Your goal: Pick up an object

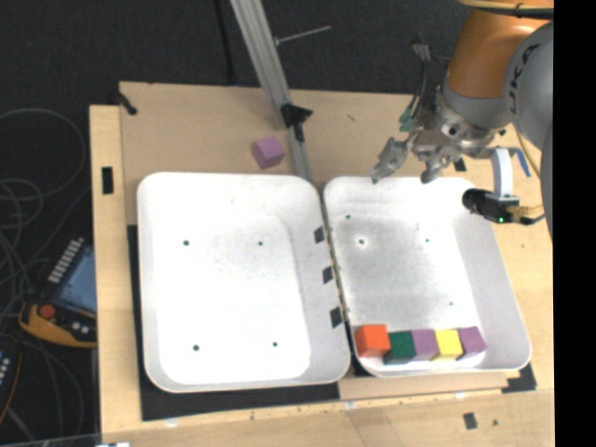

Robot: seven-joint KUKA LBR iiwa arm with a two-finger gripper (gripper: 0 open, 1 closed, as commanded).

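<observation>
- Gripper [406, 167] hangs with fingers spread and nothing between them, above the right bin's [484, 277] far edge
- Blocks [421, 342] line that bin's near wall; descend squarely on the orange block [372, 338], clear of the wall

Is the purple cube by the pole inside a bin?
No, that purple cube lies on the bare bench, above the left bin.

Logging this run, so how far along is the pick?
Nothing looks picked yet. The gripper hangs open over the right bin's far edge with nothing between its fingers. The orange, green, purple, yellow and second purple cubes sit along the near wall. Reaching, grasping and lifting remain.
</observation>
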